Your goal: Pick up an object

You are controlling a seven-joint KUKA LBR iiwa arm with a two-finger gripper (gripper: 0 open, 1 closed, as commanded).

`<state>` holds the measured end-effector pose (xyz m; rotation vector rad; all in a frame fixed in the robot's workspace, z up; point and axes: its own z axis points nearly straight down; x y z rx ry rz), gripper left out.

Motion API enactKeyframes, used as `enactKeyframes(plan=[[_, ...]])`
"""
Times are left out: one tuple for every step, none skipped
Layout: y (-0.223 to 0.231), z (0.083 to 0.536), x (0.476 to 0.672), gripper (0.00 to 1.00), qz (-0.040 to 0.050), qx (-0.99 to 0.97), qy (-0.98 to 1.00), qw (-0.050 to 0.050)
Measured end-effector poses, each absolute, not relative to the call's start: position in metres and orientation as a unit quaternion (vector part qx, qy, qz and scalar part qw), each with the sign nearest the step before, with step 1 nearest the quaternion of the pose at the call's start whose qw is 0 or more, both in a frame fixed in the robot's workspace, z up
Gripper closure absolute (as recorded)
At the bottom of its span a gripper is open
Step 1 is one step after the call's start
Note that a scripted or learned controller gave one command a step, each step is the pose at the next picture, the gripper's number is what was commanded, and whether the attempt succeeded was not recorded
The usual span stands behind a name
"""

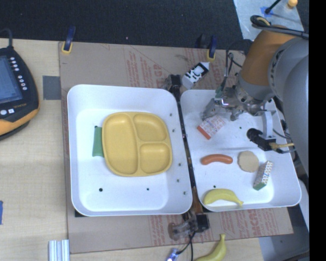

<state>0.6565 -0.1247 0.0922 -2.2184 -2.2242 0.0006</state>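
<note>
One gripper (pixel 220 106) perhaps touching packet (pixel 211 126)

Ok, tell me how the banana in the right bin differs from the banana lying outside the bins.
The banana in the bin rests inside the right bin near its front edge; the outside banana lies on the cardboard below. The first lies nearly level and shows whole; the second slants and is cut off by the picture's edge. Both are yellow and curved.
</note>
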Motion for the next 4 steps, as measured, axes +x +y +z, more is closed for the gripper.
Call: enactKeyframes(plan=[[-0.122,0.092,0.656,0.0,0.0006,-0.706,-0.708,0.001],[-0.126,0.092,0.656,0.0,0.0003,-0.706,-0.708,0.0],[-0.113,0.092,0.637,0.0,0.0019,-0.706,-0.708,0.002],[-0.115,0.102,0.637,1.0,0.0028,-0.706,-0.709,0.002]])
